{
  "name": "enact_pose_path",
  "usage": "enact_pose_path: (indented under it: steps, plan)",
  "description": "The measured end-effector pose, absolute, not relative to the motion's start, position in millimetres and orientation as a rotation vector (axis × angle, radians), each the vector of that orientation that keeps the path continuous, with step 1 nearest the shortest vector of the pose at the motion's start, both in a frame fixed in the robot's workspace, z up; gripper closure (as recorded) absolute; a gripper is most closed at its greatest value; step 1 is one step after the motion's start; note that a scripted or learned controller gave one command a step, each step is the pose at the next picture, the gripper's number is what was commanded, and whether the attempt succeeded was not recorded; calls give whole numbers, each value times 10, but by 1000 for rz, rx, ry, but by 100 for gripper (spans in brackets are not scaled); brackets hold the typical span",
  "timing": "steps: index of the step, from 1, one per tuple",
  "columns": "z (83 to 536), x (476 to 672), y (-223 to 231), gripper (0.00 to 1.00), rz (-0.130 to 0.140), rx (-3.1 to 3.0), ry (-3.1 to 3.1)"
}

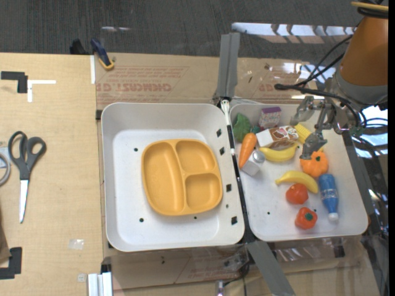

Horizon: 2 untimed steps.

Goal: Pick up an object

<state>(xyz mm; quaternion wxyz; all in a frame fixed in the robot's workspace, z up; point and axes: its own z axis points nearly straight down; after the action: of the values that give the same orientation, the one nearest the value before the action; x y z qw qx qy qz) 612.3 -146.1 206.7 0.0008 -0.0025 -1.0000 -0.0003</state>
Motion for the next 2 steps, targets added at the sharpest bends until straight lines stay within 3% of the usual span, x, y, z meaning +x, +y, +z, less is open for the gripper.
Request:
enact_pose_path:
  steps: [1,2]
  plan:
    - [1206,6231,-1923,0,7,42,-3165]
    - [908,5745,-2214,0,-2,-61,-3142]
